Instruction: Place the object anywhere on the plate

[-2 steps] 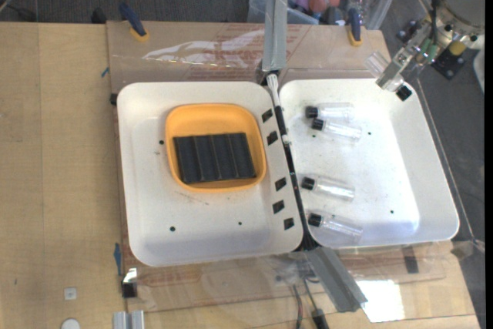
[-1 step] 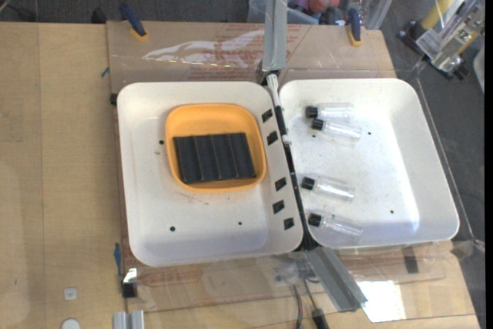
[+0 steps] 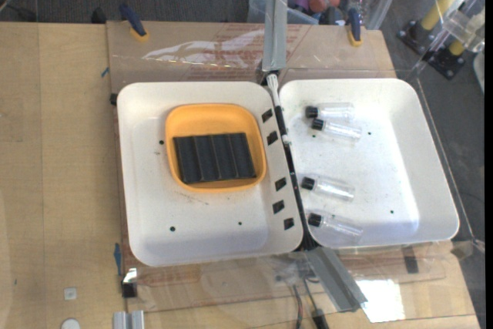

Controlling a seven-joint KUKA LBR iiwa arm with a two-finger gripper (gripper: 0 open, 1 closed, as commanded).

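We judge the clear vials [image 3: 333, 119] may roll from any pinch, missing the orange plate [image 3: 214, 144] (its dark ridged insert [image 3: 214, 157] looks uneven), and the gripper's state we cannot tell.

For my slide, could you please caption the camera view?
Orange plate holding a dark ribbed block in the left bin; four clear tubes in the right bin.

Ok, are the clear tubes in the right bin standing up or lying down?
Lying down. All four clear tubes rest on their sides on the floor of the right bin, black caps pointing toward the divider.
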